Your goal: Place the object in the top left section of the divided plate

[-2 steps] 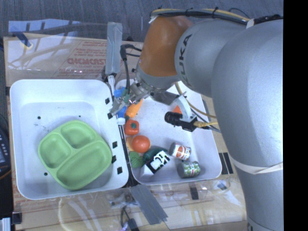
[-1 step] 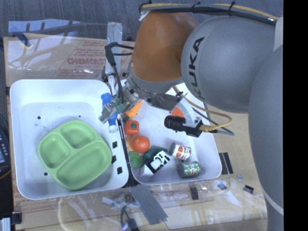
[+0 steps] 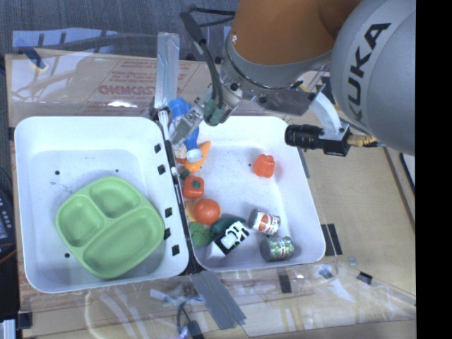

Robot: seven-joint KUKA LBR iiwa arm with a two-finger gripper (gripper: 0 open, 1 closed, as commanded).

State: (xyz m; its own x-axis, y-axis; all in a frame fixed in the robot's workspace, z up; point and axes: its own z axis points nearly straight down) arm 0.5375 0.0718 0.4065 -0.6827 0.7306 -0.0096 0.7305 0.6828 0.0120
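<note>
A light green divided plate (image 3: 109,226) with three sections lies in the left bin (image 3: 42,154). My gripper (image 3: 191,124) hangs low over the far left corner of the right bin (image 3: 296,182), close to the wall between the bins. A blue object (image 3: 178,108) sits right beside it on the left, and an orange and white toy (image 3: 193,155) lies just below it. Whether anything is held is hidden by the wrist and arm above.
The right bin also holds a small orange pepper (image 3: 263,166), a red tomato (image 3: 206,210), a small red piece (image 3: 193,186), a green piece (image 3: 200,235), a black and white box (image 3: 232,236) and two small cans (image 3: 265,222) (image 3: 277,248).
</note>
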